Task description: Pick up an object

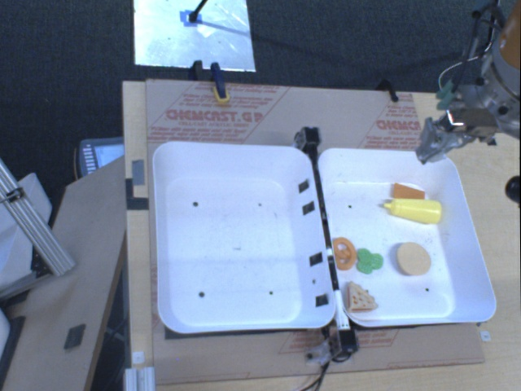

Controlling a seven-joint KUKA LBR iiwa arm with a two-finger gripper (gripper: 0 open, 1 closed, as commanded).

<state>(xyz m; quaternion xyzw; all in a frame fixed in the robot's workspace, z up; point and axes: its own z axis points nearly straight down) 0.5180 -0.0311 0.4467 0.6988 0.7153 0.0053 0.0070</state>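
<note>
Six small objects lie in the right-hand bin (464, 210), and any of them could serve as the thing to pick up. A yellow mustard bottle (415, 211) lies on its side near the bin's far right part, with an orange wedge (408, 191) touching it on the far side. Nearer the camera sit a round tan disc (413, 259), a green leafy piece (369, 261), an orange pretzel-like ring (344, 252) just beside the divider, and a cheese-like wedge (361, 298) near the front corner. The left-hand bin (171, 218) adjoins it, the two meeting along a black-clipped seam.

The gripper (431, 147) hangs above the far right corner of the right-hand bin, apart from every object and carrying nothing. Whether its fingers are spread or closed I cannot tell, since they blur together at this angle.

By my judgement the task is at the approach step: no object has been lifted. The mustard bottle and the orange wedge are the nearest candidates. The next move calls for travel inward over the bin, then a descent centred on one piece, with the jaws set across its narrow side. The bottle touching the wedge could spoil a clean grip.
</note>
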